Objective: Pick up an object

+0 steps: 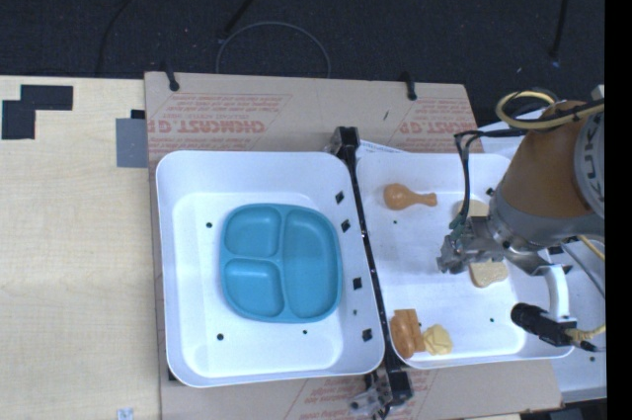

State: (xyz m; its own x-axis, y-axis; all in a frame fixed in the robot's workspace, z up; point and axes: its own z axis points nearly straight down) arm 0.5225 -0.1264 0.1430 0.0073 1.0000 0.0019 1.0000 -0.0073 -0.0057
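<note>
The tool [456, 253] hovers low in the right bin [427, 179], beside a tan block [488, 273]; I cannot tell its state. This looks like the approach step, and next it likely needs centring over the block.

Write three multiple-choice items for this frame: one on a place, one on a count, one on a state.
1. Where does the blue tray lie?
A. left bin
B. right bin
C. on the cardboard

2. How many compartments does the tray have?
A. two
B. three
C. five

3. How does the drumstick-shaped toy lie?
A. between the gripper's fingers
B. loose on the right bin's floor
C. on the tray

Answers:
1 A, the tray rests on the floor of the left bin.
2 B, two compartments above one wide one.
3 B, it lies apart from the gripper in the right bin.
</note>
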